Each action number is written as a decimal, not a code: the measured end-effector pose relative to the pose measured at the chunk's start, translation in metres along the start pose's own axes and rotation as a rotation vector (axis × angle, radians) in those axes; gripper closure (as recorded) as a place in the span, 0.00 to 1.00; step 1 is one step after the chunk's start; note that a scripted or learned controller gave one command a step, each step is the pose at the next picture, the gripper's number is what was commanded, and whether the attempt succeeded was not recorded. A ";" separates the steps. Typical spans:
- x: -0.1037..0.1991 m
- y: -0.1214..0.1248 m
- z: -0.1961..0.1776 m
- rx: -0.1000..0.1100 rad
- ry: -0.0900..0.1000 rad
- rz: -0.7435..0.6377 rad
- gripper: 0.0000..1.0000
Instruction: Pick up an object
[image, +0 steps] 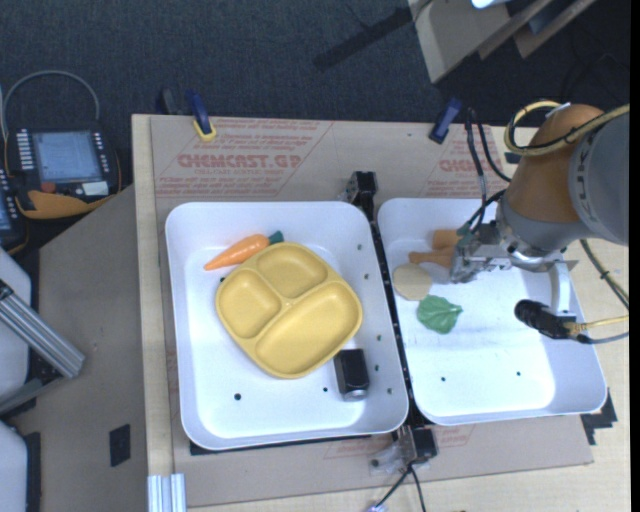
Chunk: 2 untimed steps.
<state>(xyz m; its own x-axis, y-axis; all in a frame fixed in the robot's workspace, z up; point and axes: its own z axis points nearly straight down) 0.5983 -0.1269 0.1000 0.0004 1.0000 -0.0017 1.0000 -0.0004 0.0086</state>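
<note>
The bench (250, 150), covered in brown printed board, is carrying everything, and the two white bins are sitting on it side by side. The left bin (190, 300) is lying well away to the gripper's left; the right bin (560, 390) is lying directly beneath it. The grey arm (590, 190) with its orange band is reaching over the right bin's far half.

In the left bin, a yellow divided plate (290, 310) is taking up the middle, an orange carrot (235, 252) is resting against its far edge, and a small black block (351, 372) is sitting at its near corner.

The gripper (470, 262) is hovering low over the right bin, and whether it is parted or closed cannot be made out, nor is anything visibly caught in it. Just to its left a brown-orange piece (438, 250) is lying, apparently touching or nearly touching it. A pale tan disc (410, 282) is lying a little nearer and further left, and a crumpled green leafy piece (438, 314) is sitting just in front of the gripper.

These three candidates are crowding close together. A descent from here is likely risking a nudge rather than a grasp: the brown piece could slide toward the bin wall, or the flat tan disc could slip under the tips. The green piece, soft and lumpy, is looking the easiest to pinch.
</note>
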 end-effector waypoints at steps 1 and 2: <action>0.003 -0.003 -0.043 0.007 0.001 -0.001 1.00; 0.003 -0.001 -0.095 0.005 0.001 -0.001 1.00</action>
<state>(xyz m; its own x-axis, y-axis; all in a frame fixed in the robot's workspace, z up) 0.5960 -0.1236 0.1951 -0.0010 1.0000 -0.0011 1.0000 0.0010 0.0034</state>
